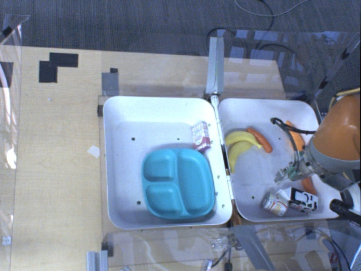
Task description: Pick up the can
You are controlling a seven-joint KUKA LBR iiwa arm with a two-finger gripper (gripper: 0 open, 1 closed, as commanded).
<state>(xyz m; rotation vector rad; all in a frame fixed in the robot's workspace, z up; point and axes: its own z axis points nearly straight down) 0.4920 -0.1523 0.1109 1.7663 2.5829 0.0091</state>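
Camera view: two white bins stand side by side; the left bin (pixel 118 151) holds one blue divided plate (pixel 178 183) and one small red-and-white packet (pixel 201 136) at the plate's 1 o'clock, just beside the wall between the bins; the right bin (pixel 248 208) holds the can (pixel 276 203), lying on its side near the bin's 6 o'clock edge, pale with one end facing the camera.

The arm (pixel 338 137) reaches in from 3 o'clock; the gripper (pixel 290 171) hangs over the right bin, at the can's 1 o'clock and apart from it; nothing sits between its fingers; whether they stand apart or together cannot be told, since the wrist blurs and covers them.

Procedure, as a judgement: the approach is the step in hand; bring the gripper toward 7 o'clock until it is centred over the can; turn the wrist so the fingers straddle the round body across its short axis; descend fully before closing, since a lying can rolls. A black-and-white toy car (pixel 303 199) touches or nearly touches the can at its 3 o'clock; keep the finger on that side clear of it.

Count, right bin: can, one; toy car, one; bananas (pixel 241 143), two, at 10 o'clock; orange carrot-like pieces (pixel 260 139), at least two, others partly hidden by the arm.
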